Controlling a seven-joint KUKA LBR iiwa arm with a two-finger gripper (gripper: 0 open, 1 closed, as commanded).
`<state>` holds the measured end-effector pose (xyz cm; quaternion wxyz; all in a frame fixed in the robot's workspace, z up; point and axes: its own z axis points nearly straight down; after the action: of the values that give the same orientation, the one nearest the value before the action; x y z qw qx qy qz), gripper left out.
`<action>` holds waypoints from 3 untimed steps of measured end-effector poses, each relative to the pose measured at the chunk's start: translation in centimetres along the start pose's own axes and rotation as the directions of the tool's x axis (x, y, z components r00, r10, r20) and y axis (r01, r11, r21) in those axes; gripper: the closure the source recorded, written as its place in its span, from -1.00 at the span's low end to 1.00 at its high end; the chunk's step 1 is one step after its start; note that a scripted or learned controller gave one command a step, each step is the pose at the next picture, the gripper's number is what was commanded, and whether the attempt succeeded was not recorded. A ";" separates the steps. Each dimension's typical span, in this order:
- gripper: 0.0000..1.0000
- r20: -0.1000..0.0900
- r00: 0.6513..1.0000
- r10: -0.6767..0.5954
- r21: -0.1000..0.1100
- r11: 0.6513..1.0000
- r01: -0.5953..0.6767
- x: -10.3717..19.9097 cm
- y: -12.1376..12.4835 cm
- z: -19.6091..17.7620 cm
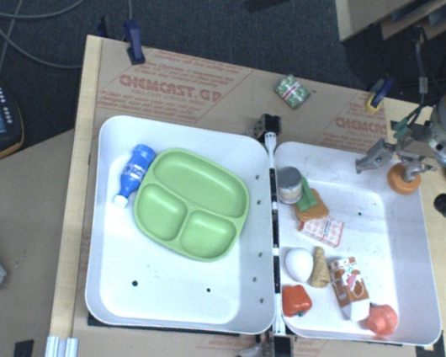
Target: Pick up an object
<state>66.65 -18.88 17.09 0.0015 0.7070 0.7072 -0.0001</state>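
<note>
The right bin (415,250) holds several small items: a grey can (289,183), a green and orange toy (313,205), a pink-printed packet (322,229), a white egg (299,264), a tan cone (322,268), a brown carton (349,286), a red pepper (295,300) and a pink-red fruit (383,320). My gripper (389,164) hangs over the far right corner of this bin, well apart from all of them. An orange disc (404,179) sits just under the wrist. Nothing visible is held.
The left bin (105,264) carries a green divided plate (191,204) with a blue bottle (134,170) lying along its left side. A small green wrapped object (291,91) rests on the cardboard behind the bins. Blue clamps (133,42) grip the board's far edge.
</note>
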 end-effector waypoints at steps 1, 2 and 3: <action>-1.00 -0.004 1.000 -0.002 0.004 1.000 0.002 5.5 0.0 2.2; -1.00 -0.002 1.000 0.000 0.004 1.000 0.000 0.3 -0.1 5.6; -1.00 0.000 1.000 0.000 -0.002 1.000 0.000 -3.4 0.1 0.7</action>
<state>66.71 -22.25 16.41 0.0023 0.7070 0.7072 0.0004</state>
